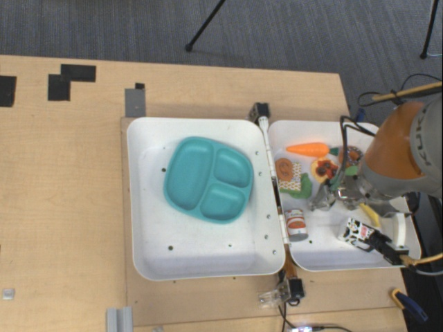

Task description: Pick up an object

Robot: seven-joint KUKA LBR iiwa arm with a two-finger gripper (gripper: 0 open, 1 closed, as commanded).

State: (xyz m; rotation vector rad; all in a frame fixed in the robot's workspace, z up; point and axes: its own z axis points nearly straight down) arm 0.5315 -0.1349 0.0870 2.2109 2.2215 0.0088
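Observation:
My gripper (324,198) hangs low over the middle of the right bin (325,258), reaching in from the right under the orange band of the arm. An orange carrot (308,149) lies at the far side of this bin. A brown round toy (285,169) and a green and white piece (295,185) lie just left of the gripper. An orange and red toy (324,169) sits right behind it. A small can with a red label (295,225) lies near the bin's left wall. Nothing shows between the gripper's tips from this angle.
A teal divided plate (208,178) rests in the left bin (149,254). A black and white patterned item (356,232) and a yellow piece (370,213) lie at the right bin's near right. The divider between the bins (275,185) runs close to the toys.

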